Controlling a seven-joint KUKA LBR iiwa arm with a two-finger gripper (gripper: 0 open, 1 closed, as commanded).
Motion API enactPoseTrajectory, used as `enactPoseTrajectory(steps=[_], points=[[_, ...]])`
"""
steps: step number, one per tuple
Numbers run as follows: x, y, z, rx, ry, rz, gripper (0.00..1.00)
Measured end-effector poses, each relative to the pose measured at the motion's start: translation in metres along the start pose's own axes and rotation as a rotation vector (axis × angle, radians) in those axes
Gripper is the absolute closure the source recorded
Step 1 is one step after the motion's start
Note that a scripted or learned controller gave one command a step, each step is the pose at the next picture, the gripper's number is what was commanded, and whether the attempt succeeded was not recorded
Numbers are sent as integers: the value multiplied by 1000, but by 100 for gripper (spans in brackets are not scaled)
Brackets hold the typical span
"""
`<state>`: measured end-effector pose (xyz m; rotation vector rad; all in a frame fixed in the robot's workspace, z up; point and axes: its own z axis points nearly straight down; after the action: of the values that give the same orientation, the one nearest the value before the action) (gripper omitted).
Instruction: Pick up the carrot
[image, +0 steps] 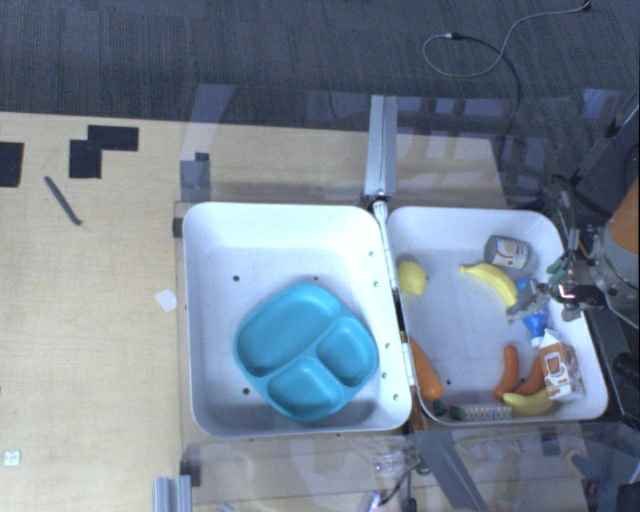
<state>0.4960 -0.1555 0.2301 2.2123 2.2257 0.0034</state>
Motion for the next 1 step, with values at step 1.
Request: enactPoseTrajectory(steps=[1], points=[[52, -2, 127, 1, 1, 42, 0]])
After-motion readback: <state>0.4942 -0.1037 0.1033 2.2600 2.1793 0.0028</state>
